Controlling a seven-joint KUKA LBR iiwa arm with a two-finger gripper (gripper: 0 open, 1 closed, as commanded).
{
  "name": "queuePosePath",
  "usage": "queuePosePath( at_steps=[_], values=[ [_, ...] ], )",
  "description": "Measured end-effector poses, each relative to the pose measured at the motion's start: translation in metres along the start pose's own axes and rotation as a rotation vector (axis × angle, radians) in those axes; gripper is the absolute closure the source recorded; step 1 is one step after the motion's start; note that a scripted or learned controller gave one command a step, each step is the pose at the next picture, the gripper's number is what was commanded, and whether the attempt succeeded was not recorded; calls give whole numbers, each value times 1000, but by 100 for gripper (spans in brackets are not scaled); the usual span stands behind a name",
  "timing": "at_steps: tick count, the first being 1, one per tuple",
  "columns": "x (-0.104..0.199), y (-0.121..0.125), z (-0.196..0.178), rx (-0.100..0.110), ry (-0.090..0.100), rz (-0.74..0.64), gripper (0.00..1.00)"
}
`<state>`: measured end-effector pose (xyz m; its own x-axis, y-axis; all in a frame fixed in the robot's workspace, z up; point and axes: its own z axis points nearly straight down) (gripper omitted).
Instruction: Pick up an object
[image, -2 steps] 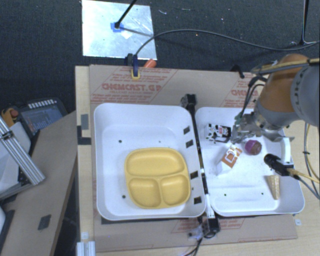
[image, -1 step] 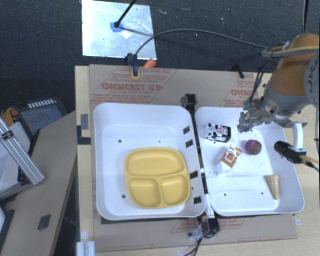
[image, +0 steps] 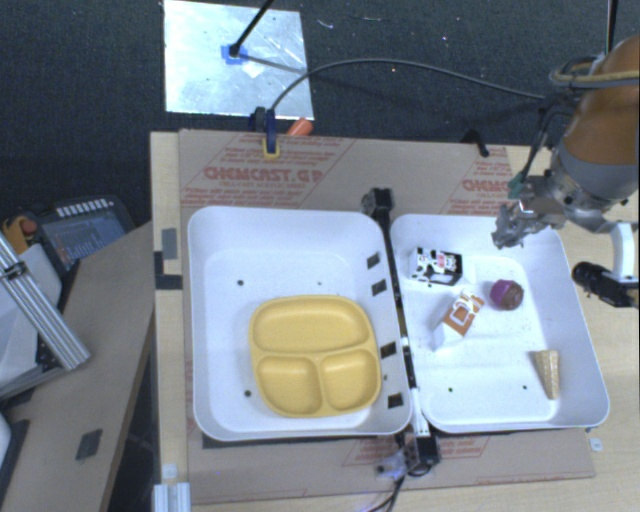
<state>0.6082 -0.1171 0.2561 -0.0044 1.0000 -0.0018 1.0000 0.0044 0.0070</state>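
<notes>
The right bin (image: 575, 330) holds several small objects: a black and white box (image: 437, 264), an orange and white carton (image: 461, 313), a purple ball (image: 506, 294) and a tan cone (image: 546, 372). My gripper (image: 508, 231) hangs over the bin's far right part, up and slightly right of the purple ball, with nothing visibly between its fingers. The arm (image: 600, 130) comes in from the upper right.
The left bin (image: 215, 300) holds a yellow divided tray (image: 314, 355). A black divider (image: 392, 300) runs between the bins. Cables (image: 400, 68) and a foil sheet (image: 235, 55) lie behind the bench. A side table with grey equipment (image: 60, 280) stands left.
</notes>
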Motion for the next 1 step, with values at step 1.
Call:
queuePosePath(
  at_steps=[1],
  values=[
    [0,1,-19,3,1,-1,100]
  ],
)
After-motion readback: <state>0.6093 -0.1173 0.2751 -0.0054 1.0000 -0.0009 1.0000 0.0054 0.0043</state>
